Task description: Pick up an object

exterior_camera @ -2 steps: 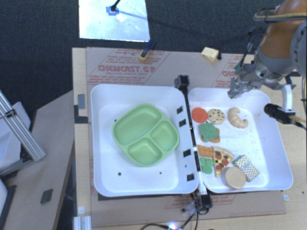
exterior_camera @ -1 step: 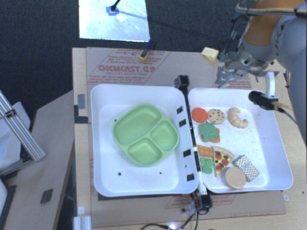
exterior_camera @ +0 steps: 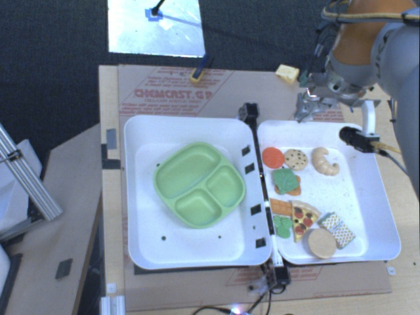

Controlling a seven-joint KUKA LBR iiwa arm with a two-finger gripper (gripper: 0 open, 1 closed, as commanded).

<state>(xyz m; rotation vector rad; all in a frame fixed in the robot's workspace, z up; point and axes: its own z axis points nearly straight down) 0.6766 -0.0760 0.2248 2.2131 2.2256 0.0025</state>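
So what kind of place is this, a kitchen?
Probably a robot test lab, not a kitchen. A grey robot arm reaches over two white bins, and the pizza slice and croissant look like toy food.

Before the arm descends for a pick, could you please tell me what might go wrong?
1. The toy foods are crowded: the pizza slice touches its neighbours, so the fingers may nudge or grab two items.
2. The cookie and tomato slice lie flat, so a pinch could slip.
3. The gripper hovers over the right bin's far rim and might clip it.
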